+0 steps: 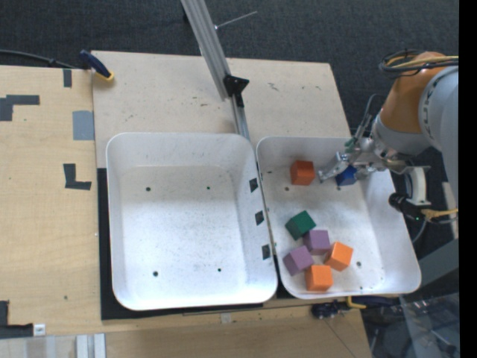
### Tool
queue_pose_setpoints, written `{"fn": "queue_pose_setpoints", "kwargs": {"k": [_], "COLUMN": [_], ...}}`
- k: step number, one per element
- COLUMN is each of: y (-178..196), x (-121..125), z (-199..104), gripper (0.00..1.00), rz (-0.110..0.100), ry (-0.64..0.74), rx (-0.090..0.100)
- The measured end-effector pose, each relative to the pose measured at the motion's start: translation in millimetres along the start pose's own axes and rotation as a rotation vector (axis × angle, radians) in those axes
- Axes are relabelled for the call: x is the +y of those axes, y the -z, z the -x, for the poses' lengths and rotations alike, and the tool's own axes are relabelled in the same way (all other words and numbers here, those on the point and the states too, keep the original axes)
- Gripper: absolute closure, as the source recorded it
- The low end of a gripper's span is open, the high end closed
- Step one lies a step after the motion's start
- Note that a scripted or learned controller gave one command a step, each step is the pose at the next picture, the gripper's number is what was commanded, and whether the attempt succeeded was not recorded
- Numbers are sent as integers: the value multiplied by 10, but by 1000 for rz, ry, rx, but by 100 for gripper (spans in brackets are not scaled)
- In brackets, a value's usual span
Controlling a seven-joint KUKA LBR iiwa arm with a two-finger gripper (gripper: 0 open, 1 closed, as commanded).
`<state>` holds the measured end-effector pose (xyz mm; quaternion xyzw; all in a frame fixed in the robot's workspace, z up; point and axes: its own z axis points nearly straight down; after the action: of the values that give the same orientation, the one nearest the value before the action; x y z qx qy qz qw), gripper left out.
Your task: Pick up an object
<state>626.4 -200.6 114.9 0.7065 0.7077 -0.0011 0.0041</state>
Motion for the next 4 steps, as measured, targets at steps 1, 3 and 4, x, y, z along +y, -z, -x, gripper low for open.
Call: {"fn": "queue_pose_setpoints", "kwargs": {"k": [1,3,4], "y": [142,1299,1440], "x": [17,-3,4], "z": [-13,-38,-42], "gripper": [100,100,100], "rz": [4,2,-3], "ry": [2,1,0], "rx": [2,5,7]}}
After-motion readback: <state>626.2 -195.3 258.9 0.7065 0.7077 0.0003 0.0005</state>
